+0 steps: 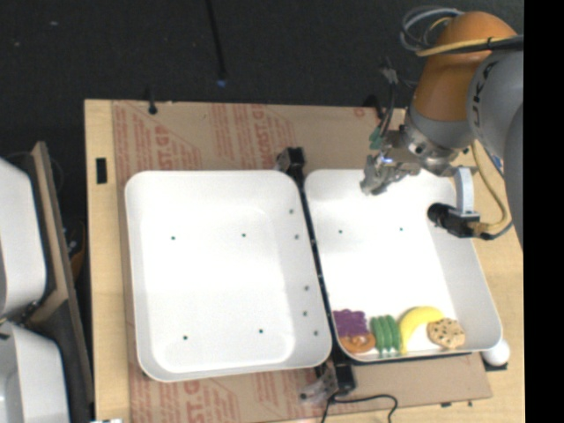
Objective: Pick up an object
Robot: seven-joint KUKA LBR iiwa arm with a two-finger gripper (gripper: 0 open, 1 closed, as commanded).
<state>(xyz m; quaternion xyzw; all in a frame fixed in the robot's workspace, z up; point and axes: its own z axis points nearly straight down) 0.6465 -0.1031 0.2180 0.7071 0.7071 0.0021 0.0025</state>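
Observation:
Along the near edge of the right bin (458,263) lie several small toy foods: a purple grape bunch (351,322) over an orange piece (357,344), a green pod (386,335), a yellow banana (419,319) and a cookie (446,332). My gripper (380,176) hangs over the far edge of that same bin, well away from the toys, pointing down and to the left. Nothing shows between its fingers.
The left bin (220,271) sits beside the right one on a cardboard sheet (211,139). A black clip (290,159) stands where the bins meet at the back. A black cable fitting (449,219) juts over the right bin's right side.

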